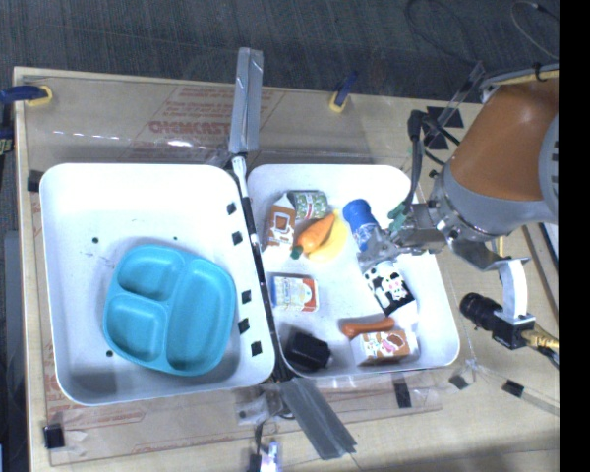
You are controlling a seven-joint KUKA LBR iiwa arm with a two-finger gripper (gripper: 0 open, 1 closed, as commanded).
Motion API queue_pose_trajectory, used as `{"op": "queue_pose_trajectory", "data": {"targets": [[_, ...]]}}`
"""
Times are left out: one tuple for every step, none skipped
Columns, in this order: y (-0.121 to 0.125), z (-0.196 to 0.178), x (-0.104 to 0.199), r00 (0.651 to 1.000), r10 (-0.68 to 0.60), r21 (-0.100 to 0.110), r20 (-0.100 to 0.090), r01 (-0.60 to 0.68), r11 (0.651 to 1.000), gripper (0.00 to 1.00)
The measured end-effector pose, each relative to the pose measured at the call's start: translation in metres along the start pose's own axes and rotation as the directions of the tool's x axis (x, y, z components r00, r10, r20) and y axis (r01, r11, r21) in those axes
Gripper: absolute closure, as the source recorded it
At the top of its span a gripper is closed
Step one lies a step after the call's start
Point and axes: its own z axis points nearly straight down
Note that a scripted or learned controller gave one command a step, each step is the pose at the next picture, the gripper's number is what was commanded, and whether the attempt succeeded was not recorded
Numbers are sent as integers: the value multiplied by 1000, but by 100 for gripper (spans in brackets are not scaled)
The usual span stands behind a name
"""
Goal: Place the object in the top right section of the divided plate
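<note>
Left bin (69, 195): shallow, white, on the wooden bench (108, 91); carries a blue divided plate (170, 309) with three sections, set toward the near half of the bin.

Right bin (428, 293): white, touching the left bin along a shared centre line; carries the loose objects. Far row: small printed carton (280, 226), green-printed packet (310, 205), orange carrot toy (318, 236) on a yellow piece, blue bottle (358, 216) with a pale lower half. Middle: small carton with red print (294, 292), black-and-white cow-print carton (390, 289). Near row: black object (308, 350), orange-brown sausage-shaped toy (367, 326), printed carton (386, 344) just beside it.

Arm (501, 155): grey with an orange band, entering from the right, wrist over the right rim of the right bin.

Tool (382, 251): low over the right bin, between the blue bottle and the cow-print carton, close to both; opening of the fingers not discernible, and nothing clearly seen between them.

Task objects: all in the right bin, well apart from the divided plate; none lying in the top right section.
</note>
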Motion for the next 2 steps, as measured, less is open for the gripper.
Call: {"op": "queue_pose_trajectory", "data": {"targets": [[15,22,2,999,-33,4,-1,33,999,100],[58,107,95,988,153,6,0,-153,988,100]]}}
